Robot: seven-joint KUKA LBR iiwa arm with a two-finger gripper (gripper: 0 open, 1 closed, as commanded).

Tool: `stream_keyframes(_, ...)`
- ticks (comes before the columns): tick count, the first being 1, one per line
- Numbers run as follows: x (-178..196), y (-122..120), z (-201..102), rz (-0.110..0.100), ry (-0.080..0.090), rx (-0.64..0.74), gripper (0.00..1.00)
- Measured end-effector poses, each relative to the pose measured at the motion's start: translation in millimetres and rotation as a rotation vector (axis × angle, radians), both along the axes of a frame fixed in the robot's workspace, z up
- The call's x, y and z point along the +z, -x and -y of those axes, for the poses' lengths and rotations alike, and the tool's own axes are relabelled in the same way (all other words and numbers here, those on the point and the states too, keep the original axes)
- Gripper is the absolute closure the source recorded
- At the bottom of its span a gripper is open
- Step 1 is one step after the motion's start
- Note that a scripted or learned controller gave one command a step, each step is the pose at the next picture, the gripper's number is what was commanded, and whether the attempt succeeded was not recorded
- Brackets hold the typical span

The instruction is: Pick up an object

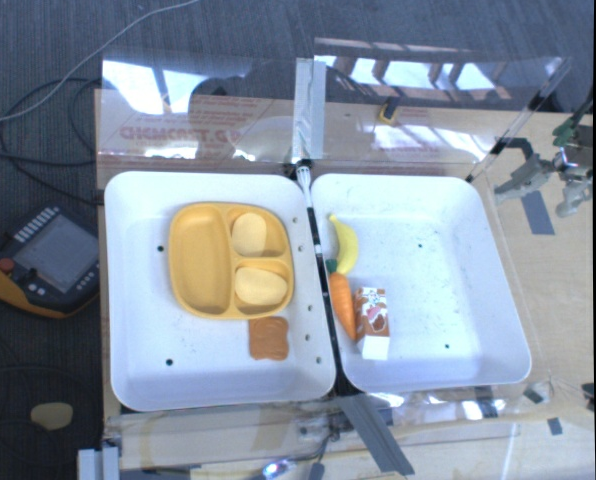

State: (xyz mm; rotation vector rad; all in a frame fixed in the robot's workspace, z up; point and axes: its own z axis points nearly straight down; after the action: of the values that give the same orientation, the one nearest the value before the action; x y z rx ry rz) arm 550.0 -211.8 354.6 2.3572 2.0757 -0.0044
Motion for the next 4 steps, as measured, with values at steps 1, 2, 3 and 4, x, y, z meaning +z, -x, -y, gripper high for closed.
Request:
stream_keyframes(1, -22.9, 22.4, -9.2, 0.0, -0.001, 0.166, 0.0)
stream_keyframes(2, -109.9, -48.6, 8.2, 0.0, -0.002, 0.324, 0.0)
stream_keyframes(3, -231.0, 17.8, -47.8, 0.0, -0.006, 0.527, 0.0)
stream_keyframes(4, -208.6, 38.6, -70.0, 0.0, -0.003, 0.615, 0.0)
